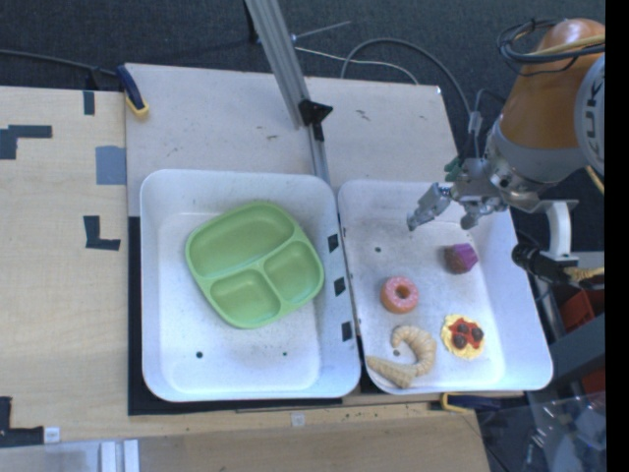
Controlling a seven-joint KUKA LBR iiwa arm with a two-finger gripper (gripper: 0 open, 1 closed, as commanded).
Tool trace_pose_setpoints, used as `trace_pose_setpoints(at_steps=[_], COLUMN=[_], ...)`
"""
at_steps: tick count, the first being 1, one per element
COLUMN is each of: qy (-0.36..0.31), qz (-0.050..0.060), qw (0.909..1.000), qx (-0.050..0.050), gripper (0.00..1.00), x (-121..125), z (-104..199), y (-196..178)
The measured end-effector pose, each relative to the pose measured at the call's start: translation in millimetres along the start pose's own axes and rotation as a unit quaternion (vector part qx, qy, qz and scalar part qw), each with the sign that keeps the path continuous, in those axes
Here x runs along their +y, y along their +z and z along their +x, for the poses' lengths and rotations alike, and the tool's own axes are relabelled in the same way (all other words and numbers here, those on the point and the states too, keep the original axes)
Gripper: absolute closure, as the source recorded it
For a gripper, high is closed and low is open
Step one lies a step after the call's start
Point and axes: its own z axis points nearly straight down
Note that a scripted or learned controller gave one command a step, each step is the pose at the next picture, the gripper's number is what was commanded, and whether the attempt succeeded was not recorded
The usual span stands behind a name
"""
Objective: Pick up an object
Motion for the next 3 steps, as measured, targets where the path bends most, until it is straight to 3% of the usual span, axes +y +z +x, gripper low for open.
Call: trace_pose_setpoints(at_steps=[1,3], qy=[0.000,0.001], qz=[0.000,0.002], qw=[1.0000,1.0000], qx=[0.000,-0.001], gripper=[0.00,0.00], x=[0.0,-2.2], z=[-0.1,-2.1], y=[-0.1,110.0])
